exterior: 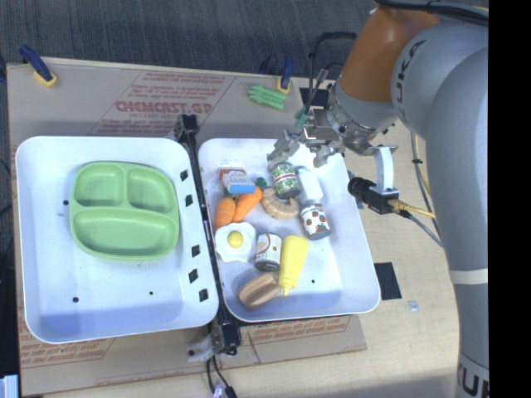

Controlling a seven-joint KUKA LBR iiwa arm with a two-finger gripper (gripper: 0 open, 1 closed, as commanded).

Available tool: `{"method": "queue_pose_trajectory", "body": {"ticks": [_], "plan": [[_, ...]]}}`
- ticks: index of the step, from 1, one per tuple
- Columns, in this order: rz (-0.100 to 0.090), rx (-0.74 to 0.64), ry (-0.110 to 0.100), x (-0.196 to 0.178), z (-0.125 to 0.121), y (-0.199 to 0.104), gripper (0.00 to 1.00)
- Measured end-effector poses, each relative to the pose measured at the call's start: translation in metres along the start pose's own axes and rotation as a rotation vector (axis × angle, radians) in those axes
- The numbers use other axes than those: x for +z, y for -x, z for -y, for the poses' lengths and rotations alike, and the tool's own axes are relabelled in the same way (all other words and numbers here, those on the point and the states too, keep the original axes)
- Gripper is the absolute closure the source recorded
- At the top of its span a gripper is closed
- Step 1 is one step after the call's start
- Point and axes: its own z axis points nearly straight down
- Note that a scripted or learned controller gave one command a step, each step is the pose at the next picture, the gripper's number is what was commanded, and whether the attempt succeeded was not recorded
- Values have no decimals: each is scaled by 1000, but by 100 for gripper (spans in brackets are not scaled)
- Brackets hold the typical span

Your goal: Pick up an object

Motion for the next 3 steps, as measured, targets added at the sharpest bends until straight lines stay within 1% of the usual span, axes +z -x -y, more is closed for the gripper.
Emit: {"method": "queue_pose_trajectory", "body": {"ticks": [1, 2, 3], "plan": [[0, -1, -1, 138, 52, -11, 0], [1, -6, -2, 128, 51, -11, 100], [1, 2, 5, -13, 131, -8, 100]]}}
